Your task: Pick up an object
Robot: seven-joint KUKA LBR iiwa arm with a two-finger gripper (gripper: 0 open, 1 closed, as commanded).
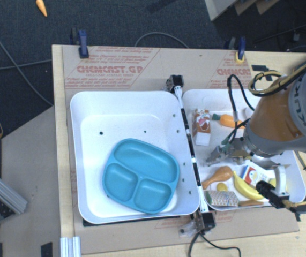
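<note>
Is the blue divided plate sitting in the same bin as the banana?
No, the blue divided plate lies in the left bin, while the banana lies in the right bin among the other toy food.

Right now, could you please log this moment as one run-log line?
arm: over right bin | gripper: low above toy food, holding nothing visible | banana: in bin | blue tray: left bin

I can read red print on the brown board (115, 68) under the bins: "CHEMCAST GP" at the upper left of the bench, with smaller lines around it too fine to make out. The same red mark repeats at the upper right (233, 71), partly cut off by cables. The grey arm (303, 98) at the right edge shows letters "KU".
</note>
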